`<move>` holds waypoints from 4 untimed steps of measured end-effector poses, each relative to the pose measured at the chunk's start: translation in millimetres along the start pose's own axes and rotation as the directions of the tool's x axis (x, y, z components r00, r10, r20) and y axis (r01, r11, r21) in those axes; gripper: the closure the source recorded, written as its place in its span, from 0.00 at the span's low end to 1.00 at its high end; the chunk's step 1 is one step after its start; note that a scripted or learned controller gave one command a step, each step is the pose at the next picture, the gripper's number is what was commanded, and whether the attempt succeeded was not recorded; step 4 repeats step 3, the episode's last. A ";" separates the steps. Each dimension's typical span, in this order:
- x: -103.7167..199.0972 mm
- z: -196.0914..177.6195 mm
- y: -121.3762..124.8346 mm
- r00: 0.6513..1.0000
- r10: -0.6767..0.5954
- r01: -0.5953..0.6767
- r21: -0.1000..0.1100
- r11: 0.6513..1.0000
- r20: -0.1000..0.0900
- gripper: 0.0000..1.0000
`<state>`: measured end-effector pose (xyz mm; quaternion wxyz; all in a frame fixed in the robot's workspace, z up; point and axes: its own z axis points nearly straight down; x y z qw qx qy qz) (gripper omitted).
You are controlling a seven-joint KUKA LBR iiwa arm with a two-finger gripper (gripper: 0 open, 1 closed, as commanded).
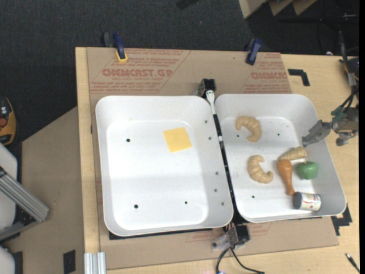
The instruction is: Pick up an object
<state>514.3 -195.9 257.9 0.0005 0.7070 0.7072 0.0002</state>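
Note:
The right bin (268, 103) holds two pale croissants, one (249, 127) near its middle back and one (260, 169) nearer the front. An orange carrot (287, 175) lies by a green pepper-like piece (308, 170) and a tan bread piece (294, 153). A small can (307, 201) lies at the front right corner. A yellow square slice (177, 139) rests in the left bin (114, 170). My gripper (319, 131) hangs over the right bin's right rim, above and to the right of the bread piece, with nothing seen in it.
The two bins stand side by side on a brown board (171, 67) held by blue clamps (120, 45) at the back. Cables run from the bench's front edge (234, 250). A metal frame (17, 201) stands at the left.

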 end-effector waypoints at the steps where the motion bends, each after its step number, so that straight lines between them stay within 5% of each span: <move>1: 65.6 167.6 0.8 1.000 -0.002 0.002 0.002 1.000 -0.006 0.00; 2: 61.5 147.3 4.0 1.000 0.000 0.000 -0.012 1.000 0.001 1.00; 3: 119.3 68.3 13.5 1.000 -0.008 0.007 -0.008 1.000 -0.002 1.00; 4: 119.3 68.3 13.5 1.000 -0.008 0.007 -0.008 1.000 -0.002 1.00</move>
